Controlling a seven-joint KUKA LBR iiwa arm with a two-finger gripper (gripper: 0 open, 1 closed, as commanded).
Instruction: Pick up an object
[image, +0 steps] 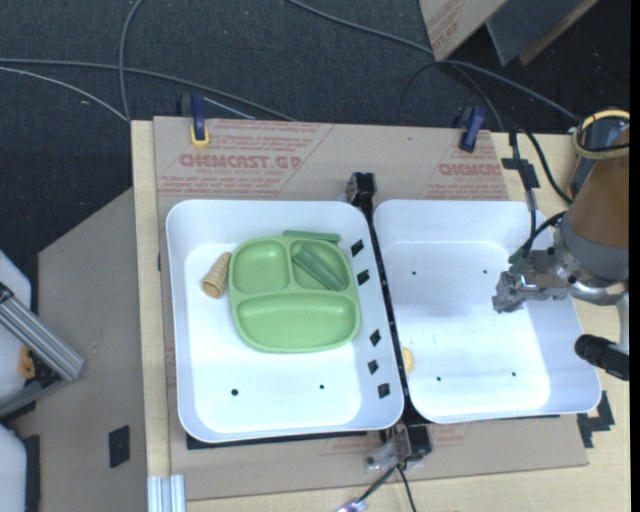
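Note:
A green divided plate lies in the left bin, with a darker green piece in its upper right compartment. A tan ice-cream cone rests just left of the plate. A small yellow object sits at the left wall of the right bin. My gripper hangs over the right part of the right bin, far from all of these. I see nothing between its fingers.
A black divider with clips runs between the two bins. Blue clamps hold the cardboard base at the back. Cables cross the dark floor behind the bench. The arm's orange band stands at the right edge.

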